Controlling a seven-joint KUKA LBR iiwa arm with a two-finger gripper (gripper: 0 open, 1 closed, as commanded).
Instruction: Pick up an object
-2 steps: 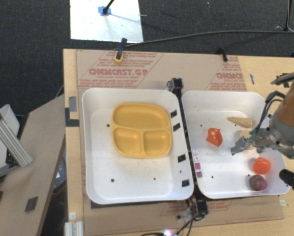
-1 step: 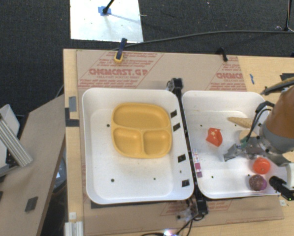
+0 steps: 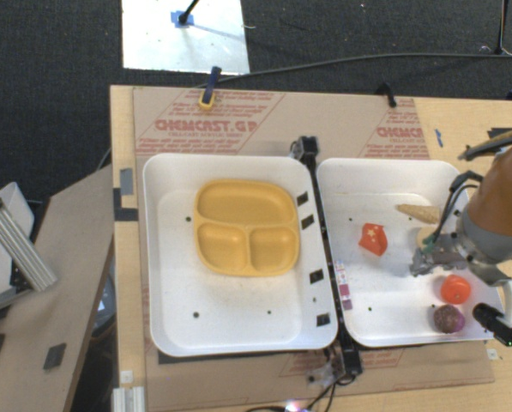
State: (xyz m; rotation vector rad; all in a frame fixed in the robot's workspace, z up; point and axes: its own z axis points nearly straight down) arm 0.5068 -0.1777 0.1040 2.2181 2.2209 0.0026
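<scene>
The right bin (image 3: 367, 178) holds a red block (image 3: 373, 239), a tan elongated piece (image 3: 418, 212) near its far right, an orange-red ball (image 3: 455, 290) and a dark purple round object (image 3: 448, 318) near the front right corner. The arm comes in from the right, its orange band above the wrist. My gripper (image 3: 429, 260) hangs low over the right part of this bin, just left of and above the orange-red ball and right of the red block. Nothing shows between its fingers.
The left bin (image 3: 165, 230) bears a yellow divided plate (image 3: 244, 227). Black clips (image 3: 307, 148) sit along the seam between the bins. A white sheet (image 3: 183, 24) lies on the dark floor behind the bench, and a metal rail (image 3: 11, 234) stands at the left.
</scene>
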